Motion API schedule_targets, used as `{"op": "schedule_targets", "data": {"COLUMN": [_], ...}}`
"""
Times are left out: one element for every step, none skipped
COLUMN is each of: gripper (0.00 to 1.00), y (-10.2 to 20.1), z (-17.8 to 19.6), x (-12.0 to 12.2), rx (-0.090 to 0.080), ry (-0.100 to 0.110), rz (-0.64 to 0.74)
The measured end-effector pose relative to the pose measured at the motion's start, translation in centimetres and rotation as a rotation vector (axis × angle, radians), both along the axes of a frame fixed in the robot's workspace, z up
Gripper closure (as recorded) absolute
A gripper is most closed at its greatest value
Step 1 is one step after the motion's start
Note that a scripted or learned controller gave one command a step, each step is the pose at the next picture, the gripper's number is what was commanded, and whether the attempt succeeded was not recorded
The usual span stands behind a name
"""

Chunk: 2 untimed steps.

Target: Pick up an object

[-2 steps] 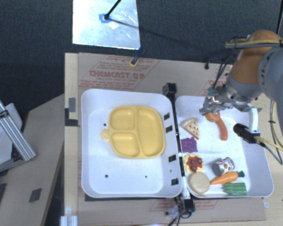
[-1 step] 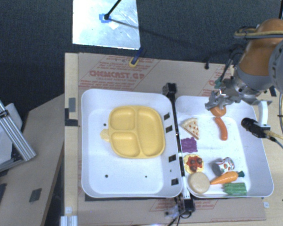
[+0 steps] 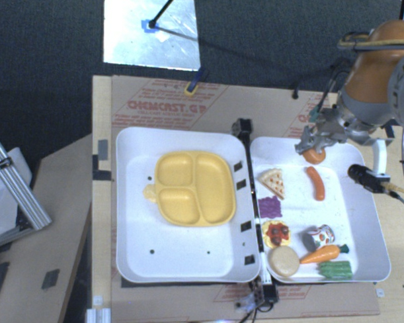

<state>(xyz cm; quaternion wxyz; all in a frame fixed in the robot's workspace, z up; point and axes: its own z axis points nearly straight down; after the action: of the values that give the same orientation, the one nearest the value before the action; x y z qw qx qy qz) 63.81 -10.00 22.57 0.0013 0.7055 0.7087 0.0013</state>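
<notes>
Right bin (image 3: 365,226): sausage (image 3: 315,183), sandwich wedge (image 3: 272,182) near gripper (image 3: 314,143).

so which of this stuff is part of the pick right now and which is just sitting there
In play:
- gripper, over the right bin's far corner
- orange round piece just beneath it

Lying about:
- sausage
- pizza slice
- purple piece
- carrot
- yellow divided plate in the left bin

Dark floor (image 3: 46,66) around a tan bench (image 3: 69,179) (cardboard-topped)

small orange obj (image 3: 315,155) at right bin's far edge.
</notes>
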Motion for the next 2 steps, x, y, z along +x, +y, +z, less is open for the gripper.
{"op": "schedule_targets", "data": {"gripper": [1.00, 1.00], "y": [5.0, 11.0], "z": [-0.9, 0.3], "x": [0.3, 0.9], "rx": [0.002, 0.003], "ry": [0.002, 0.001], "rz": [0.004, 0.006]}}
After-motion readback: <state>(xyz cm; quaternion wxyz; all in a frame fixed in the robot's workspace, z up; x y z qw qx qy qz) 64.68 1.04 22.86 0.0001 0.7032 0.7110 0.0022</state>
